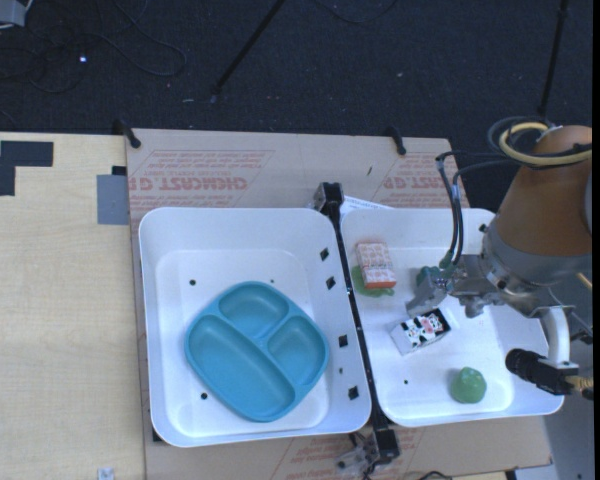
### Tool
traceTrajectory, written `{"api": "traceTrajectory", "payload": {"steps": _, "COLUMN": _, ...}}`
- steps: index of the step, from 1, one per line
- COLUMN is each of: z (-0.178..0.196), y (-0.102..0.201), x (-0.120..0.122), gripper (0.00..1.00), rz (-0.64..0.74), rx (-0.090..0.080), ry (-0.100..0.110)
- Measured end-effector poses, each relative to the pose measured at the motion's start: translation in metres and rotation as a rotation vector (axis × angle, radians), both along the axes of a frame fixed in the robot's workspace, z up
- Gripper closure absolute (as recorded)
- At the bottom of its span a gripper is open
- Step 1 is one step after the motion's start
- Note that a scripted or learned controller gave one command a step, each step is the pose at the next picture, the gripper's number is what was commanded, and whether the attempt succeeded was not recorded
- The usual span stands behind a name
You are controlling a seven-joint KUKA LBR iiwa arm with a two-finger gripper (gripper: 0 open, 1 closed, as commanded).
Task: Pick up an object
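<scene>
Gripper (pixel 432 290) low in the right bin (pixel 420 230), finger spread unclear; black-and-white card (pixel 421 330) just below it, apparently not gripped; pink packet (pixel 375 265) to its left near the dividing rim; green ball (pixel 469 385) further below, open floor around.

I see a divided plate (pixel 257 349) lying in the left bin (pixel 170 268), while the right bin (pixel 410 223) holds a small packet (pixel 375 265) near the divider, a patterned card box (pixel 421 330) just right of it under the gripper (pixel 432 286), and a ball (pixel 469 385) toward the near right corner.
</scene>
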State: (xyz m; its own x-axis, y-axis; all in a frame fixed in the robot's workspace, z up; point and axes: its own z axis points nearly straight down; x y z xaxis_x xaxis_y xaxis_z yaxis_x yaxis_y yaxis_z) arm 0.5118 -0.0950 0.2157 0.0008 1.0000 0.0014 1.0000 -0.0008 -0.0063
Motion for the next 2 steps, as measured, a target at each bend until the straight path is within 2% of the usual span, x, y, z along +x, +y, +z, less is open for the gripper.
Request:
{"api": "traceTrajectory", "payload": {"steps": 1, "z": -0.051, "y": 0.010, "x": -0.005, "gripper": 0.00, "rz": 0.000, "rx": 0.001, "ry": 0.001}}
{"api": "traceTrajectory", "payload": {"steps": 2, "z": -0.114, "y": 0.007, "x": -0.007, "gripper": 0.00, "rz": 0.000, "rx": 0.001, "ry": 0.001}}
